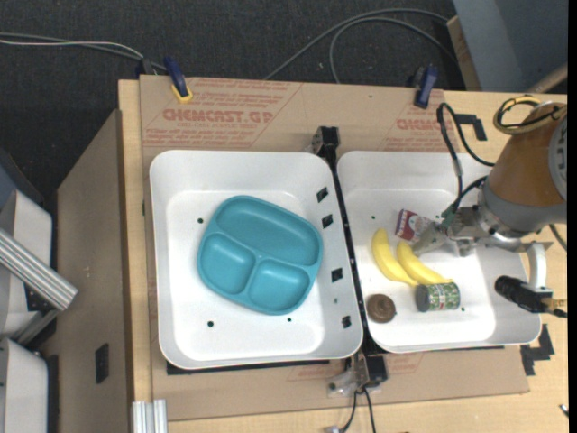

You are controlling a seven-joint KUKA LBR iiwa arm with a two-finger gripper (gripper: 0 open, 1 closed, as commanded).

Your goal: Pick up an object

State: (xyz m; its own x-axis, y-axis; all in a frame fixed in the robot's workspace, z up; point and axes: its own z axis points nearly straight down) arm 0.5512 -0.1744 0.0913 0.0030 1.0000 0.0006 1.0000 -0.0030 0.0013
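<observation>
— Across the left bin (171, 269), what's around?

— One teal divided plate (260, 253), three compartments, sitting mid-bin, tilted a bit. Nothing else w/ it. Black divider strip (335, 242) runs btwn the two bins. Blue clamps at the top of the brown board (225, 106), cables on the dark floor at the upper frame.

— And the right bin (469, 327)?

— Crowded centre. Two bananas (397, 260), yellow, lying side by side at a slant. Small red-and-white packet (410, 225) just above them. Green-labelled can (437, 296) on its side at the bananas' lower-right end, touching or nearly. Brown round disc (381, 308) lower left of the can, near the bin's left wall.

— Where's the claw (433, 237)?

— Coming in from the frame's right, low over the right bin; tip sits just right of the packet, just above the bananas' upper ends. Packet and bananas are nearest, can is below it.

— Open or clenched?

— Can't tell; fingers blur into the metal wrist. Nothing visibly gripped.
</observation>
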